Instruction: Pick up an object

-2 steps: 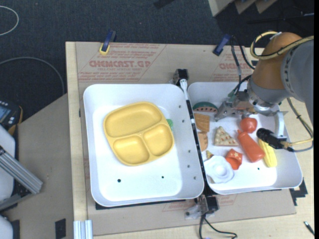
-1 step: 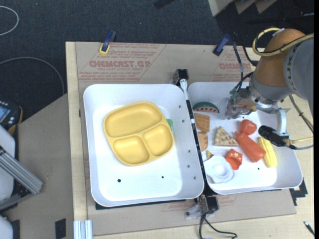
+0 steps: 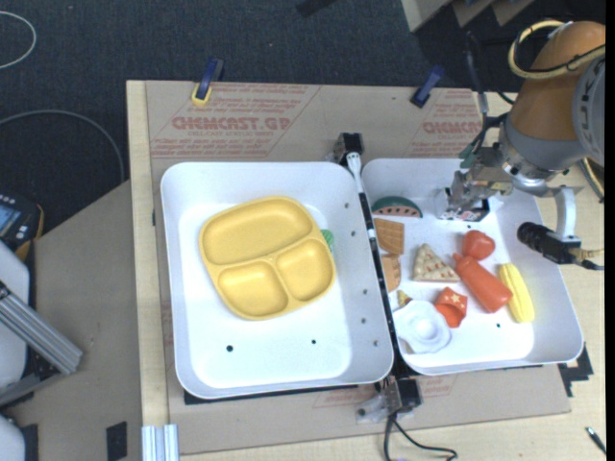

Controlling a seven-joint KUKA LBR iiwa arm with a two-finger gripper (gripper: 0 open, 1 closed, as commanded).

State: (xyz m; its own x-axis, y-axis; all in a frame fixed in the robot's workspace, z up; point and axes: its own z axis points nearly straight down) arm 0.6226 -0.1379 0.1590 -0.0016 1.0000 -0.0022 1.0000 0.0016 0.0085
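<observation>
The gripper point(image 3: 468, 198) hangs over the right bin's point(image 3: 562, 327) far side, poised above the toy tomato point(image 3: 478, 245); its pincer state cannot be told.

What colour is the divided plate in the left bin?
Yellow; the three-compartment plate shows plainly in the camera view, lying in the left white bin.
</observation>
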